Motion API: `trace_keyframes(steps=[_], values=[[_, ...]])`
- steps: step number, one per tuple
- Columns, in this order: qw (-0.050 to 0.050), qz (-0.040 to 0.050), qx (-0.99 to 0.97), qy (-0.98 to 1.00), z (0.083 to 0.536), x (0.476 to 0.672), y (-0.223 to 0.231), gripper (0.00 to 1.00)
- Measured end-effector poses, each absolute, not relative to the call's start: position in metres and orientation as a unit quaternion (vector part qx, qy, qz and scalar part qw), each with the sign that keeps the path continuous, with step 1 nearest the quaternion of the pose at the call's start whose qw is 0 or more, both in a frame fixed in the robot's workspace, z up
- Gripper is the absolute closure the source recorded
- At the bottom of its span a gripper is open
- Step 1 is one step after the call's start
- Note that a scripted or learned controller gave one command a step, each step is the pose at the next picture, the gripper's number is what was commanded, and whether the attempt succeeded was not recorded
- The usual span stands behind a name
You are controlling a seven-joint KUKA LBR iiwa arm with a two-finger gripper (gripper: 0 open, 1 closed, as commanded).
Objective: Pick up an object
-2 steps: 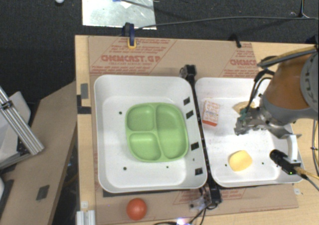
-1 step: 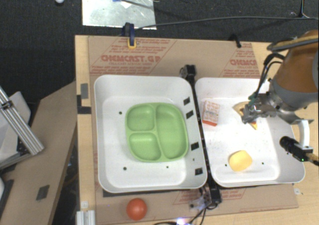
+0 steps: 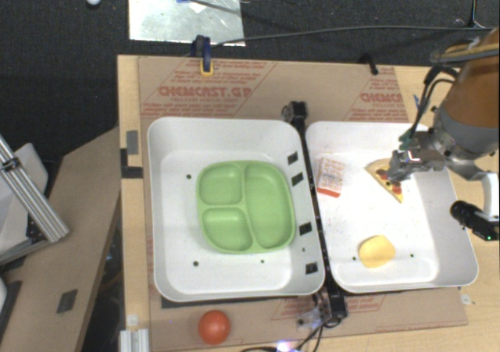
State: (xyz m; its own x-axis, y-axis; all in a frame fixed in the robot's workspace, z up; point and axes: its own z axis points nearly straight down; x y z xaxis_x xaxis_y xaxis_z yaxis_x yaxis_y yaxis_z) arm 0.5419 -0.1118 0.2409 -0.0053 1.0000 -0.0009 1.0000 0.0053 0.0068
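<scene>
Gripper (image 3: 400,165) low over pizza slice (image 3: 387,179) in right bin (image 3: 449,264); finger state impossible to tell; nothing lifted yet.

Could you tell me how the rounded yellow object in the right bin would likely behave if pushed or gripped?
The rounded yellow object looks smooth and domed, so it may roll or slide on the right white bin. Lying free of the walls, it probably shifts easily.

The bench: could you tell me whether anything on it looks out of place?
Yes: a red ball sits on the bench outside the bins, near the left bin's front edge, while the other small items lie inside the right bin.
</scene>
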Motion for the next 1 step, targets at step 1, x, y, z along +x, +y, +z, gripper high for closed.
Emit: trace_keyframes(steps=[1], values=[[0.001,0.0015,0.704,0.710,0.2324,0.5701,-0.0649,1.00]])
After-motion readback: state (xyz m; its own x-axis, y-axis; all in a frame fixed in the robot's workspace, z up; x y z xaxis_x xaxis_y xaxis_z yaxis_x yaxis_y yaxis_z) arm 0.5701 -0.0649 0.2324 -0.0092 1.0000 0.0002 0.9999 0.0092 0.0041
